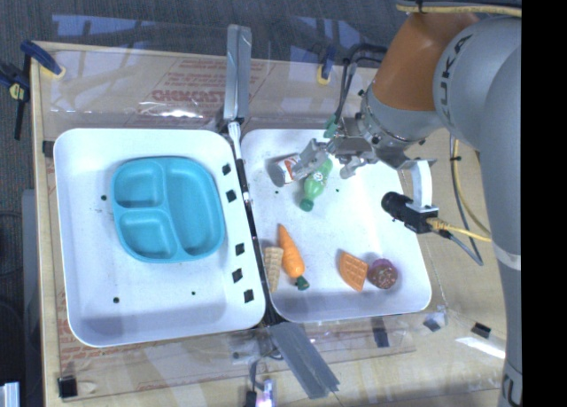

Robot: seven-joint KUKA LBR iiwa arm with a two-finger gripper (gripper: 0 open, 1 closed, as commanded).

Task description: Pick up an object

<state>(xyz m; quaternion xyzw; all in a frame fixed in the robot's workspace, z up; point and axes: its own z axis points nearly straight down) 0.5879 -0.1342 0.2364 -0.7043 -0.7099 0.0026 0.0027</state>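
My gripper (330, 162) hangs over the back part of the right bin (409, 246), fingers spread open. A small green bottle (313, 187) lies just beneath and in front of it, its upper end reaching up between the fingers, not clamped. A white and red tube (284, 168) rests beside the left finger. Nearer the front lie an orange carrot (291, 254), a waffle cone (273, 266), an orange cracker (353, 270) and a dark red round piece (384, 274).
The left bin (80, 308) holds a blue divided tray (166, 208). A raised divider with black clips (241, 219) separates the two bins. The grey arm (469, 86) and its cable cover the right bin's far right side.
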